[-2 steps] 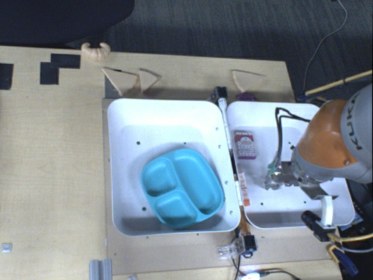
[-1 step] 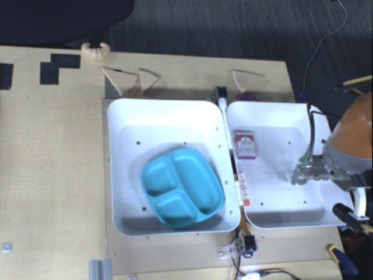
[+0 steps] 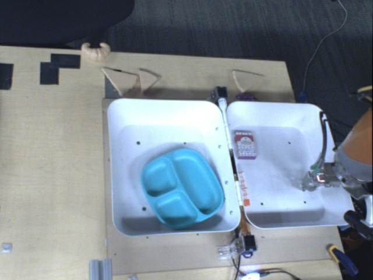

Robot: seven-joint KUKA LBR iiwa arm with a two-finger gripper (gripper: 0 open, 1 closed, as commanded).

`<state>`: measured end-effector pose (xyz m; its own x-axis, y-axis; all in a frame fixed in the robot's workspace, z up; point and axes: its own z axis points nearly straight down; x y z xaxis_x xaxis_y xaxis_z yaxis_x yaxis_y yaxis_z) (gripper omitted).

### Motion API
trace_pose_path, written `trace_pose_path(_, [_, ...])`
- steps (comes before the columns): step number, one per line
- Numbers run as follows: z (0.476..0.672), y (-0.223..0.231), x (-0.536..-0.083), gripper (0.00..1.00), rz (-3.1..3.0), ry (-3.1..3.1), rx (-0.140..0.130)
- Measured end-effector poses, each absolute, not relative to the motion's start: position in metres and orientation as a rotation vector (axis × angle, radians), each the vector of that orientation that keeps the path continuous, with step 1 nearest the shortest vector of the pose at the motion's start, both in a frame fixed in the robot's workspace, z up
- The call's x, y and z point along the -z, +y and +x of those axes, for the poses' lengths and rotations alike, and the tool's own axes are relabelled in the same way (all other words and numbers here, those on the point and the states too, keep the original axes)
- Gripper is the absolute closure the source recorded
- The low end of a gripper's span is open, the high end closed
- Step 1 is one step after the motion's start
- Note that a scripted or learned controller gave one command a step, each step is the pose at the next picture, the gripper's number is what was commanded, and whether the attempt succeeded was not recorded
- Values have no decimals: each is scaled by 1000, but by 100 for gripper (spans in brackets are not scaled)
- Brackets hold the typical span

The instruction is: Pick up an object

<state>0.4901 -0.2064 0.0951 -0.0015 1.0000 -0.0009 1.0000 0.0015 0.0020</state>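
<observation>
While low over the right bin (image 3: 274, 214), the gripper (image 3: 310, 182) points left.

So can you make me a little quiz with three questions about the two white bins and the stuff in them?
1. Where is the blue plate?
A. In the left bin
B. In the right bin
C. On the floor

2. How many sections does the blue plate have?
A. One
B. Three
C. Six

3. How does the small red and white packet lie?
A. Standing on the rim
B. Under the plate
C. Flat on the bottom of the right bin

Answers:
1. A, the plate sits in the left bin, near its front.
2. B, ridges split it into one large and two smaller sections.
3. C, it lies flat near the right bin's left wall, apart from the gripper at the right side.
</observation>
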Motion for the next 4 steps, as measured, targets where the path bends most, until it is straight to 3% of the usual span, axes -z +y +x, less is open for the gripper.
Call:
trace_pose_path(1, [488,-110,-152,100,2214,2227,-5])
trace_pose_path(2, [546,-173,-100,100,2217,2223,-1])
trace_pose_path(3, [534,-207,-108,100,2216,2222,-2])
trace_pose_path(4, [520,-206,-105,100,2218,2223,-2])
